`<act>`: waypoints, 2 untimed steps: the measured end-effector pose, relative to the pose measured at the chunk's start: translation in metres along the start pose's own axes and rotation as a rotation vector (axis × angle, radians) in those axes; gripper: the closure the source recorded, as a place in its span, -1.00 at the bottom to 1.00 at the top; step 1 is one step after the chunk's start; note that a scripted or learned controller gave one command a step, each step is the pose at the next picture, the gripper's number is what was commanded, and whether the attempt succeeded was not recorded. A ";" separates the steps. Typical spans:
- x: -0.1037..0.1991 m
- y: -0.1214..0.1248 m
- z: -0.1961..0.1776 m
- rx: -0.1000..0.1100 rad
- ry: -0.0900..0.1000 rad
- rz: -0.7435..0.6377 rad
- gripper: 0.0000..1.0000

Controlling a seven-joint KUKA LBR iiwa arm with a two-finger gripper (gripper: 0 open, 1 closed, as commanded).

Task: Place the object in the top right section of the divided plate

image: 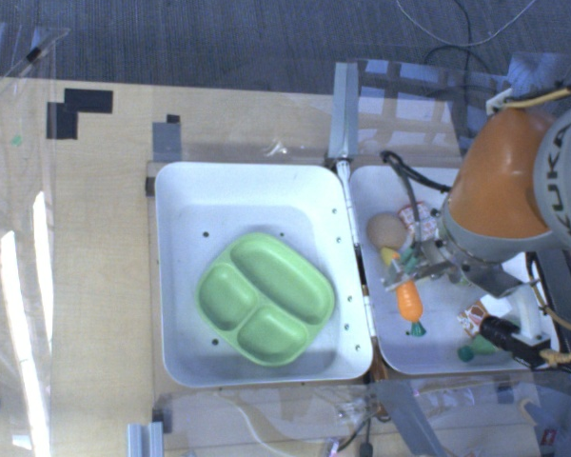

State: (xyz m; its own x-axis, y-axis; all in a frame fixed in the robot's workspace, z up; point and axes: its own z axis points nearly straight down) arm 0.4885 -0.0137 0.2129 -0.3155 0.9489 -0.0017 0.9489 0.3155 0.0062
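Note:
A light green divided plate (266, 298) lies tilted in the left white bin (195, 198), with one long section and two smaller ones, all bare. My gripper (409, 263) hangs low in the right bin (436, 348), under the grey and orange arm (500, 184). It is directly above the top end of an orange toy carrot (410, 302) and next to a small yellow piece (390, 254). A beige egg-shaped object (385, 229) sits just up and left of the gripper. The arm hides the back right part of this bin.
A small green item (476, 351) and a brown-and-white piece (474, 318) lie near the right bin's front right. A red-and-white packet (421, 219) sits by the egg-shaped object. A metal divider (357, 265) separates the bins. Black cables (404, 174) run behind.

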 end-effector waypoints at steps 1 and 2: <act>0.025 0.086 0.029 0.004 0.001 -0.056 1.00; 0.138 0.112 -0.011 0.002 0.001 0.251 1.00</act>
State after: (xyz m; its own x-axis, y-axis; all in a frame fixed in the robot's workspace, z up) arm 0.5513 0.1528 0.2248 -0.0703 0.9975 0.0006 0.9975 0.0703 0.0039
